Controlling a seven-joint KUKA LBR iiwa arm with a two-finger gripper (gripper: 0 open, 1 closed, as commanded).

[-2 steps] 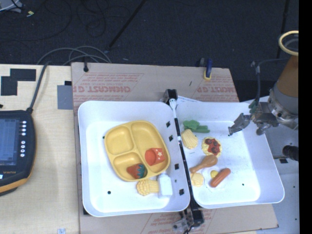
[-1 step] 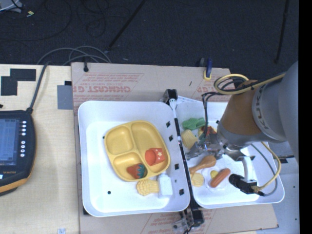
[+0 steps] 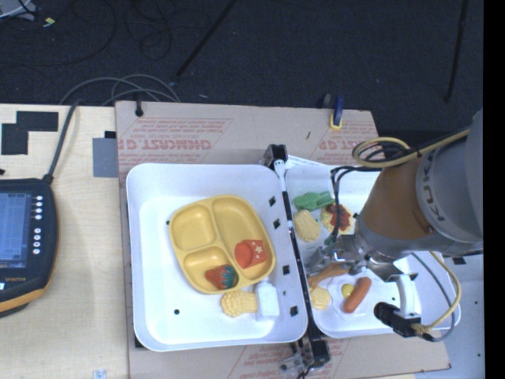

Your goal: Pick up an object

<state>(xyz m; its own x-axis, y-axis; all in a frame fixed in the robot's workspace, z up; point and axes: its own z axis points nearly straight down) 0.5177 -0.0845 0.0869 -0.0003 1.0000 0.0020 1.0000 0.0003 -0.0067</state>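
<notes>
1. The right bin (image 3: 430,322), a shallow white tray in the lower right of the frame, holds a cluster of small toy foods that the task could pick from.
2. Among them: a glossy orange-red sausage (image 3: 357,294) lying at a slant near the bin's lower middle, a pale yellow corn piece (image 3: 306,226) with a bumpy surface near the bin's left wall, a flat green leafy piece (image 3: 313,200) above it, and a small yellow lump (image 3: 319,298) low on the left.
3. The gripper (image 3: 335,253) sits over the middle of this bin, just above the sausage and beside the corn piece. Its metal parts are tangled with shadow, so I cannot tell how wide it stands or whether anything is in it.
4. The arm (image 3: 410,204) enters from the right edge, a thick grey cylinder with a smooth orange band, bent down and leftward over the bin. Black and yellow cables loop around it.
5. The left bin (image 3: 150,290), touching the right one along a black clipped seam, holds a yellow divided plate (image 3: 201,227) of smooth plastic, set at a tilt.
6. On the plate lie a red piece with a star (image 3: 252,253) and a red and green strawberry-like toy (image 3: 222,275).
7. Just below the plate lie a ribbed yellow corn cob (image 3: 238,302) and a white block (image 3: 267,299).
8. Both bins rest on brown cardboard (image 3: 197,136) with red printing, on a pale wooden bench (image 3: 63,338).
9. A black and orange handheld controller (image 3: 20,243) lies at the left edge.
</notes>
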